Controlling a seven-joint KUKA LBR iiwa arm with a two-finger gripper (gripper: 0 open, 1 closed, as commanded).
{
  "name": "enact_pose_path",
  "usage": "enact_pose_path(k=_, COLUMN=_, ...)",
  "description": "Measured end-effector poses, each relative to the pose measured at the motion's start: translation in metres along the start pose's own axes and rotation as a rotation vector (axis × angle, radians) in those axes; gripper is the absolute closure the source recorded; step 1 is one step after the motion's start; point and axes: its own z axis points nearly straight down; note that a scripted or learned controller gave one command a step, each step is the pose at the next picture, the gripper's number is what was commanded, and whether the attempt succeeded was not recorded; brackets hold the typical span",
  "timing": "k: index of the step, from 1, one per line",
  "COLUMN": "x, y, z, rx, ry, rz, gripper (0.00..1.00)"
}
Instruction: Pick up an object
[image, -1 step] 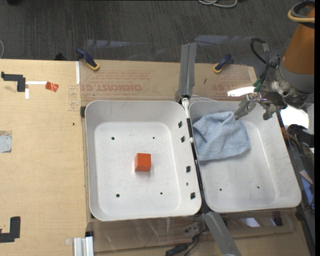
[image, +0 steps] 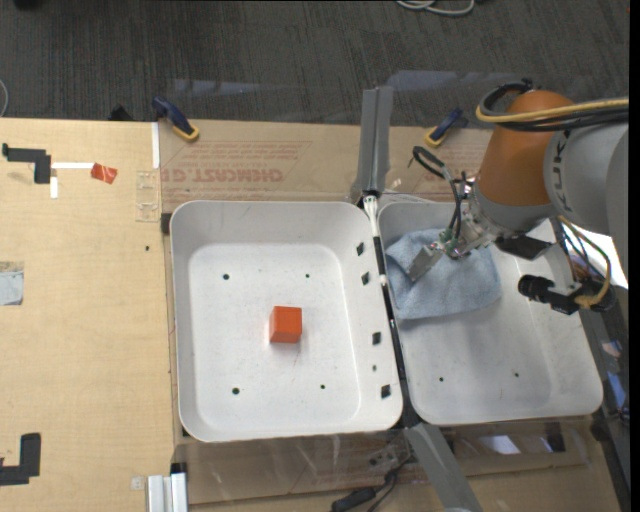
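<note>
An orange-red cube (image: 286, 325) lies near the middle of the left white bin (image: 200, 400). A crumpled blue-grey cloth (image: 455, 287) rests in the back left part of the right white bin (image: 560, 390). My gripper (image: 430, 258) hangs low over the cloth's back left portion, at or just above its surface. The arm's orange band and grey wrist rise behind it at the right. Nothing can be seen lifted off either bin floor.
A metal divider (image: 372, 150) runs between the bins at the back. Black cables and a connector (image: 545, 288) hang off the arm over the right bin. Blue-yellow clamps (image: 176, 117) hold the cardboard behind the bins. A wooden bench (image: 80, 330) lies to the left.
</note>
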Motion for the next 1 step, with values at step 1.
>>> enact_pose_path(k=1, x=-0.0504, y=-0.0159, z=0.0045, rx=-0.003, ry=-0.003, rz=-0.209, gripper=0.0)
